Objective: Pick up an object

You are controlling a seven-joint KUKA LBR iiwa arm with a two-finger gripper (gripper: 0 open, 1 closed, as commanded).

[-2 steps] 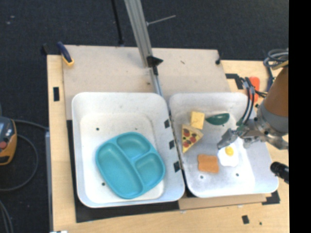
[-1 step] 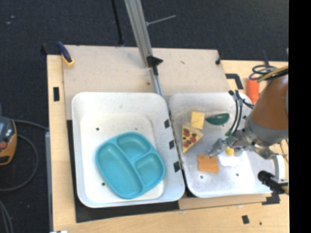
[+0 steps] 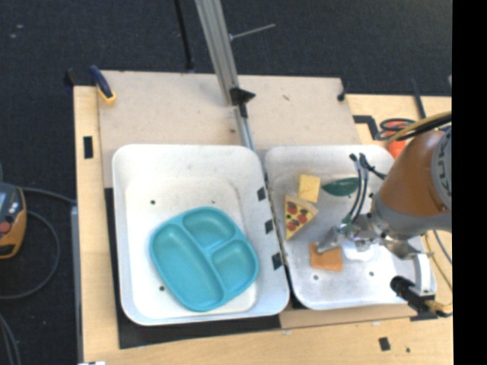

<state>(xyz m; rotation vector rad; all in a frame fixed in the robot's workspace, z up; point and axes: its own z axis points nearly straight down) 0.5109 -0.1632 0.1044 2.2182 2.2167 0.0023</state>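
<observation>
The counter (image 3: 167, 112) carries two shallow white bins side by side, which keeps every loose item inside a walled area the arm can reach; the left bin (image 3: 133, 166) holds a teal divided plate (image 3: 202, 257), lying flat and slightly turned in the lower half, well apart from everything the arm is near, so it looks out of play for now.

A metal rail (image 3: 217, 40) slants down from the top to the seam between the bins.

The right bin (image 3: 319, 299) holds the small things that suit a two-finger grasp; a pizza-slice toy (image 3: 298, 215) lies close to the bin's left wall, a yellow block (image 3: 309, 186) sits just above it, a dark green piece (image 3: 340, 186) lies to the right of the block, and an orange block (image 3: 327, 259) rests lower down.

The gripper (image 3: 335, 242) reaches in low from the right, its tip just above and touching or nearly touching the orange block, which by that placement is probably the object chosen for pickup; whether the fingers are spread or closed cannot be told from this slant, and nothing is visibly held between them.
</observation>
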